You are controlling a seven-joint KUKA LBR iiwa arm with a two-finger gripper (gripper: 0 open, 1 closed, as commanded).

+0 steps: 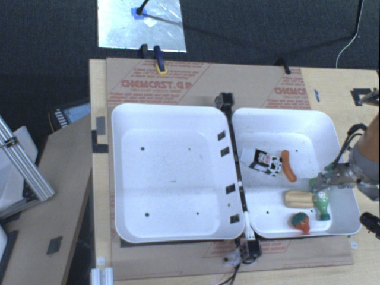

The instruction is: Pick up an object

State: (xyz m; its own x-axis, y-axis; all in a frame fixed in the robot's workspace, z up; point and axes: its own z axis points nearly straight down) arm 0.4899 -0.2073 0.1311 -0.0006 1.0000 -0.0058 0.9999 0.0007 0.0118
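Observation:
The right bin (309, 126) holds several small objects: a black-and-white card-like piece (266, 161), an orange sausage-shaped toy (288, 165), a tan bread-like roll (298, 199), a green toy (322, 206) and a red-and-green toy (300, 221). My gripper (323, 183) reaches in from the right edge and hangs low over the bin's right side, just above the roll and the green toy. Nothing shows between its fingers.
The left bin (172, 171) lies beside the right one, with a black hinge strip (234, 177) between them. Both rest on a cardboard sheet (202, 82). A foil sheet (141, 16) lies on the dark floor behind. Cables hang at the far right.

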